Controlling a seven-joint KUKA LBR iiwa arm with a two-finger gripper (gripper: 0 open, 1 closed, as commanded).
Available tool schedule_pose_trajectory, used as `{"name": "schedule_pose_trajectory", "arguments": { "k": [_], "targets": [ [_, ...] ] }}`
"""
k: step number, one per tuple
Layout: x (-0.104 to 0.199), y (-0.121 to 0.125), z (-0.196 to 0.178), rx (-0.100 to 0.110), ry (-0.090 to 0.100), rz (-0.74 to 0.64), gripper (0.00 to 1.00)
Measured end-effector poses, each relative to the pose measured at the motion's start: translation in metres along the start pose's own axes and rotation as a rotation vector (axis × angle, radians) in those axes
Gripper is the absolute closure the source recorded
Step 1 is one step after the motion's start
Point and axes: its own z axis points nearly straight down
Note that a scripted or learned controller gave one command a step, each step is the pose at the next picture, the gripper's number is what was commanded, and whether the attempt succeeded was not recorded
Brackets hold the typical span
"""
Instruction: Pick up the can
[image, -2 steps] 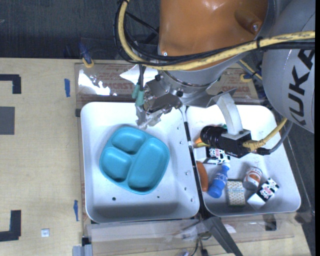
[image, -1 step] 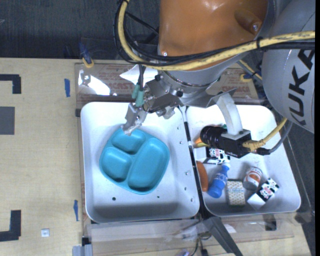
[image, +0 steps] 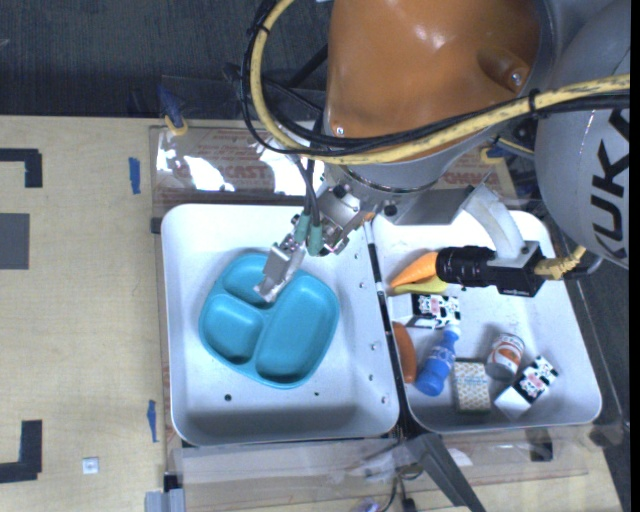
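The claw (image: 275, 275) hangs over the blue dish (image: 268, 325) in the left bin (image: 190, 390), holding nothing; how far open it is, I cannot tell. The can (image: 506, 353) lies at four o'clock in the right bin (image: 580, 390), well apart, ungrasped. Everything remains to do.
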Motion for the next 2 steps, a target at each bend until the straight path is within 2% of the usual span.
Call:
{"name": "schedule_pose_trajectory", "arguments": {
  "k": [1, 2],
  "targets": [
    [0.001, 0.001, -0.004, -0.006, -0.002, 0.045, 0.0],
    [0.0, 0.003, -0.015, -0.011, -0.004, 0.045, 1.0]
  ]
}}
